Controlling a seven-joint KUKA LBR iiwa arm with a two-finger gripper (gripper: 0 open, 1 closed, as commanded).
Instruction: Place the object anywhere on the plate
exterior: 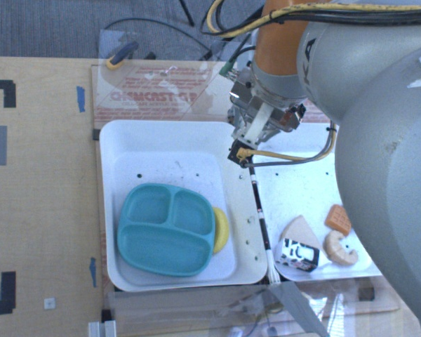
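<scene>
Grey arm [386,118] with its orange band looms largest, reaching in from the right and covering part of the right bin. Far left, the pale wooden table [42,188] carries the two white bins side by side. In the left bin [161,142] a teal divided plate [165,230] lies flat toward the near end. A yellow banana-like piece [222,230] rests on the bin floor, touching the plate's right rim and partly hidden by it. The claw [252,128] hangs over the far end of the wall between the bins, well apart from the plate; I cannot tell whether it is released or clenched. In the right bin [295,181] a beige wedge [299,228] touches a black-and-white item [298,255]. Just beside them lie an orange block [338,219] and a tan ring-shaped piece [339,249].
</scene>
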